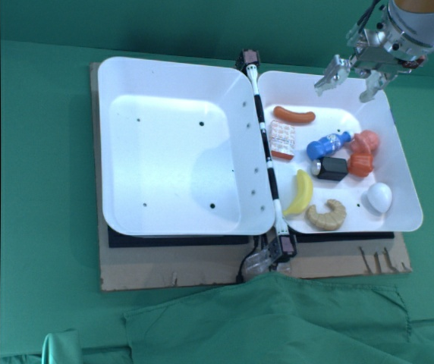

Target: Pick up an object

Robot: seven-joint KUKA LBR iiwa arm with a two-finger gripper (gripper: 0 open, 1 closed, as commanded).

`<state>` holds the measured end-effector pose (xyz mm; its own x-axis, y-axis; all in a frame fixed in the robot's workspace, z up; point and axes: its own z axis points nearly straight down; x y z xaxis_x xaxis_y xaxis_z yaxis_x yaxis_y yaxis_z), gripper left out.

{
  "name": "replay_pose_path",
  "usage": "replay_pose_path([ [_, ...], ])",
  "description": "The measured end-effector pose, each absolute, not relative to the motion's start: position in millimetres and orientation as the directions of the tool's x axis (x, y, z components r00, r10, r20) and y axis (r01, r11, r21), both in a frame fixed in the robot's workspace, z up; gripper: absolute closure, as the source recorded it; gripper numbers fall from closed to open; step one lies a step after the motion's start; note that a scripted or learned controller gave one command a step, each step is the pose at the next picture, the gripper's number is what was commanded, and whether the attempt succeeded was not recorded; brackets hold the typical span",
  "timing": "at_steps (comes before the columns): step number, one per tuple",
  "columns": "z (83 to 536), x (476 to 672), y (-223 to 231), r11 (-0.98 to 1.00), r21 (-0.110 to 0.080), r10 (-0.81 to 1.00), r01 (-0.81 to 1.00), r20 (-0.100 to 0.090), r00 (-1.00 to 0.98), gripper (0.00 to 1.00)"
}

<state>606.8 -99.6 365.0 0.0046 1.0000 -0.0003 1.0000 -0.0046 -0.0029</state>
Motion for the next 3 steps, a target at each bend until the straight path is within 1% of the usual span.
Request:
replay_pose_path([
  [1,307,577.4,-52,0.000,-0.010,1.000,1.000,0.001,0.000,0.00],
  [2,310,578.9,-54,-0.003,-0.003,1.000,1.000,-0.001,0.003,0.00],
  [3,245,583.2,-138,-0.013,-0.010,1.000,1.000,-0.003,0.013,0.00],
])
